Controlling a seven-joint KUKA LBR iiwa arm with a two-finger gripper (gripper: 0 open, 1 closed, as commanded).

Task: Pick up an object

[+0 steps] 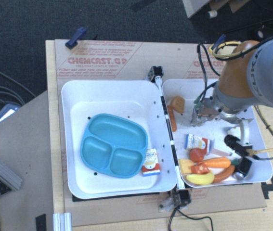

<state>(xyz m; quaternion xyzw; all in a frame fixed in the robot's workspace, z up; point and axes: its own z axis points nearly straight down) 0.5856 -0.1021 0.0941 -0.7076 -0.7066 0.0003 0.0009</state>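
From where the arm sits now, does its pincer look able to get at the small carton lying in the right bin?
Probably yes. The pincer hovers in the right bin, just above the small carton, with bare bin floor between them. The tomato crowds the carton's near side.

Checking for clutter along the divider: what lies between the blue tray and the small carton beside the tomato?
In the camera view, between the blue tray and the small carton lie a second small carton and the bins' divider.

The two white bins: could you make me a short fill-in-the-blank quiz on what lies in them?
1. The blue divided plate lies in the ____ bin.
2. The plate has ____ compartments.
3. The banana lies in the ____ bin, near its front edge.
4. The end effector hangs over the ____ bin.

Missing words: left; three; right; right
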